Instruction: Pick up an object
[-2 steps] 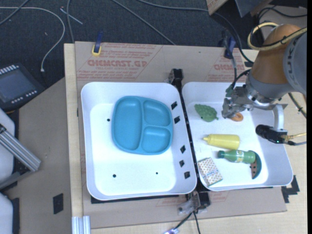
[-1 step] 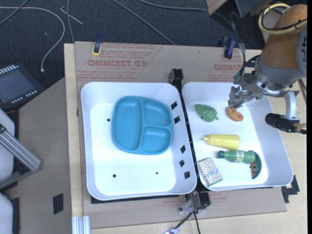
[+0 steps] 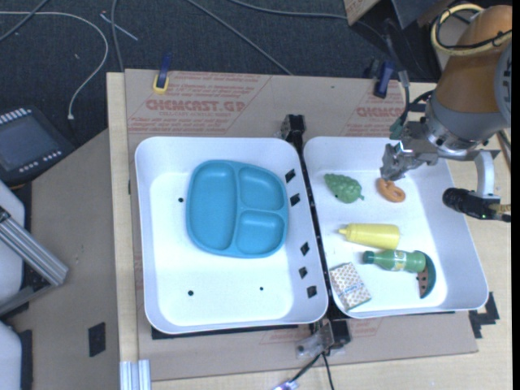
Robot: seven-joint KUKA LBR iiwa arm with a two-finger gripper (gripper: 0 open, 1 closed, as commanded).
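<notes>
**End effector low over the right bin, nothing lifted yet**

The end effector (image 3: 396,167) hangs in the upper right of the frame, just above an orange piece (image 3: 392,190); whether it is wide or narrow cannot be told. To its left lies a green lump (image 3: 344,187); below, a yellow bottle (image 3: 372,235), a green bottle (image 3: 396,260) and a patterned box (image 3: 350,285). All rest in the right bin (image 3: 463,242). The left bin (image 3: 162,258) holds a blue tray (image 3: 237,208). The pick looks not yet done.

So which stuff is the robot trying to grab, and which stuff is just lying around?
For the job:
tool
orange thing right below it
green lumpy toy
yellow bottle
green bottle
small patterned box

Just lying about:
blue divided plate
cables on the floor
</notes>
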